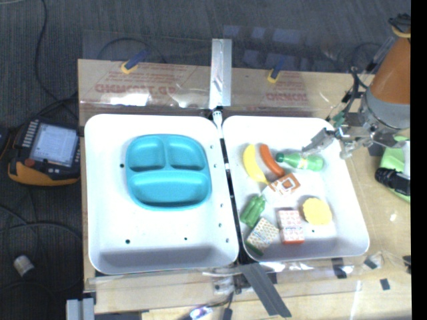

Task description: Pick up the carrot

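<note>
Carrot: orange, stubby, slanted beside a banana in the right bin.
We note cardboard-topped bench, dark carpet; gripper fingers' spread we cannot tell.

Two bins side by side on the table: left bin holds a divided tray near its centre. Right bin: banana and carrot touching near the back-left, bottle just right of them. Blocks sit along the front edge, round piece toward front-right.
</note>
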`<act>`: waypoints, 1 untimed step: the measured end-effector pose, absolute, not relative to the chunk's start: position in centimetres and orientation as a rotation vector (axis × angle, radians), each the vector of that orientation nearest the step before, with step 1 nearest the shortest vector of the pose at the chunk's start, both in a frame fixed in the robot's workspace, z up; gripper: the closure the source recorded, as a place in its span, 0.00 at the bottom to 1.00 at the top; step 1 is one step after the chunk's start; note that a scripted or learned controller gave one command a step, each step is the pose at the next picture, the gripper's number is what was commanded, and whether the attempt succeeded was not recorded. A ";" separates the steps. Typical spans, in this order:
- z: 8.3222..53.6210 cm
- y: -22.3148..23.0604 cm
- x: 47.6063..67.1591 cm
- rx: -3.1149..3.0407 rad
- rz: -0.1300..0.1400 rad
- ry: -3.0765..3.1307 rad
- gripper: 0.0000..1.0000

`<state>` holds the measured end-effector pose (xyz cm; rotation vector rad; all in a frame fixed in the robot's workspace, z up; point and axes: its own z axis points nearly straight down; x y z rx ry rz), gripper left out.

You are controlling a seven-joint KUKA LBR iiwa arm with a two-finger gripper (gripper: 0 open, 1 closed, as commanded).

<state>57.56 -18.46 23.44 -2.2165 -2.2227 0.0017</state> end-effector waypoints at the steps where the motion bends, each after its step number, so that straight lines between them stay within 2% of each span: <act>1: 15.1 -14.2 62.0 -1.528 0.000 -2.744 0.00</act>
